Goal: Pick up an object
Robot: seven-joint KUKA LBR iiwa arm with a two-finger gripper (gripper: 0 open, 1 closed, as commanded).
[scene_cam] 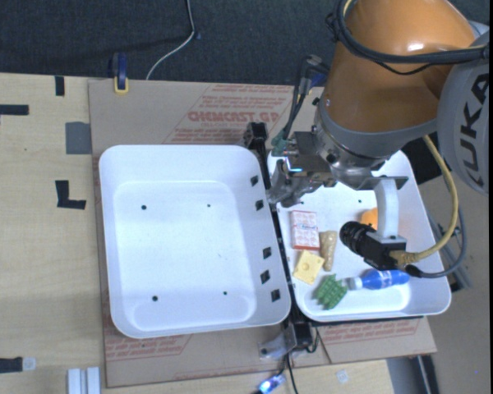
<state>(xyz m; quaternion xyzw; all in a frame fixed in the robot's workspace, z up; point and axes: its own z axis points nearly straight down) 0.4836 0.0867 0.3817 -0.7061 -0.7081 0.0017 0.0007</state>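
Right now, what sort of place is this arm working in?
Likely a robotics lab's bin-picking test bench: two white bins, left bin and right bin, sit on cardboard, tape marks dot the bench, and the arm hangs above small toy-like objects.

One fixed overhead camera, slanted down on both bins [107, 220].

A brown cardboard sheet [214, 113] lies on the light wood bench [33, 220]. Dark carpet [82, 15] is far behind.

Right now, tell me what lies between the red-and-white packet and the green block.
The yellow cheese-like wedge sits between the red-and-white packet and the green block, in the camera view.
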